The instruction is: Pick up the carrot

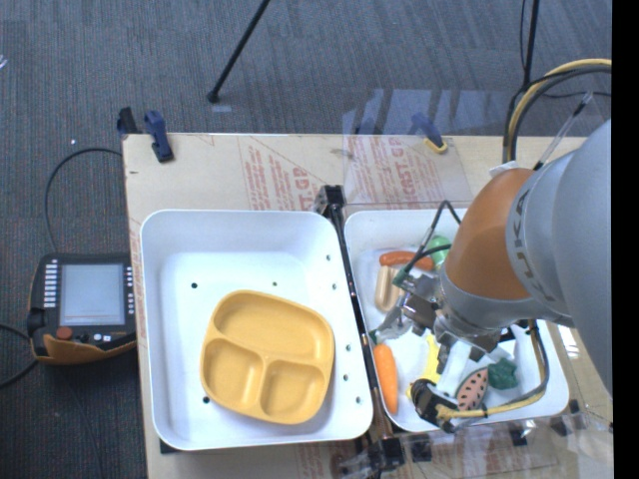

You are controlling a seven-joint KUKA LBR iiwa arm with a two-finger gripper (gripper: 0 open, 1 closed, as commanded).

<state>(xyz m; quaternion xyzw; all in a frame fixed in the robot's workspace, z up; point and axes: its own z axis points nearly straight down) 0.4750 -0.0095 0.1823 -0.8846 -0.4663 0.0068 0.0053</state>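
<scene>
The carrot (385, 375) is an orange tapered piece lying lengthwise along the left wall of the right bin (359, 230), near its front corner. My gripper (417, 312) hangs over the middle of that bin, below the orange-banded wrist. It is just up and to the right of the carrot's top end. The arm's bulk hides its tips. Nothing shows between it and the carrot, which rests on the bin floor.
The right bin also holds a red-orange piece (404, 258), a beige piece (382, 287), a yellow piece (434, 352), a green piece (502, 372) and a pink slice (472, 387). A yellow divided plate (268, 355) lies in the left bin (170, 257). A pendant (88, 302) sits off the bench.
</scene>
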